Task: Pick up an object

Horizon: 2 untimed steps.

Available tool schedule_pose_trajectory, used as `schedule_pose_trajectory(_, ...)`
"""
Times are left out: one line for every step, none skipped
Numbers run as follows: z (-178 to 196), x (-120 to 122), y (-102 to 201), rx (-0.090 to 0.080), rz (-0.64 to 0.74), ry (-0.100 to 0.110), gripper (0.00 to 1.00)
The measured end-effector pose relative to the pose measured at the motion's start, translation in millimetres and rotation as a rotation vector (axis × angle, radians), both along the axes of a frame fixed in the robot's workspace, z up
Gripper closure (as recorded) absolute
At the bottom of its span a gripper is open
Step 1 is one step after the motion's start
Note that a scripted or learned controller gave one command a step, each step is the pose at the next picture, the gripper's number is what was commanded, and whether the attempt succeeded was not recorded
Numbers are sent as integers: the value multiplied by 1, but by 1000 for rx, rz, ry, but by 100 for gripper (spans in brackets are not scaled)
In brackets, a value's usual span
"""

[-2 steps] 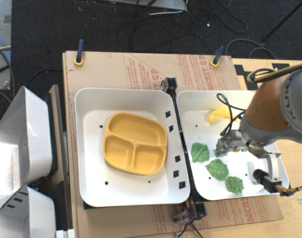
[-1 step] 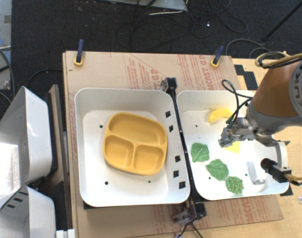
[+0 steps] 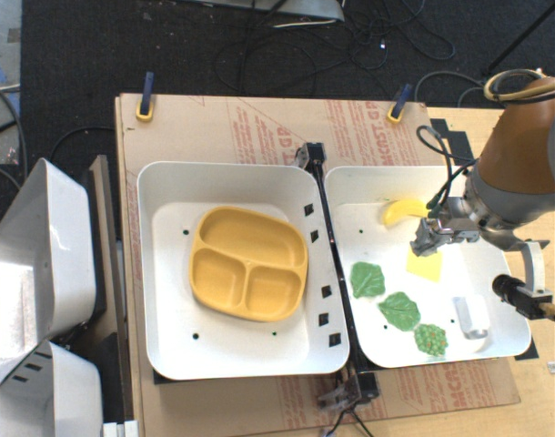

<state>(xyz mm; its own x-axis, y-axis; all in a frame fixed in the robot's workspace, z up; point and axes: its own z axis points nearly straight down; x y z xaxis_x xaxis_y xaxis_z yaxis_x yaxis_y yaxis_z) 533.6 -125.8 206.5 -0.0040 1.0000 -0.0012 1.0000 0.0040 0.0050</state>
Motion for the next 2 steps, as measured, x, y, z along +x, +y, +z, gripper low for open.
schedule_pose_trajectory(43,3,-2,0,-1,1,100)
schedule_pose_trajectory(49,21,49,2,4,3,100)
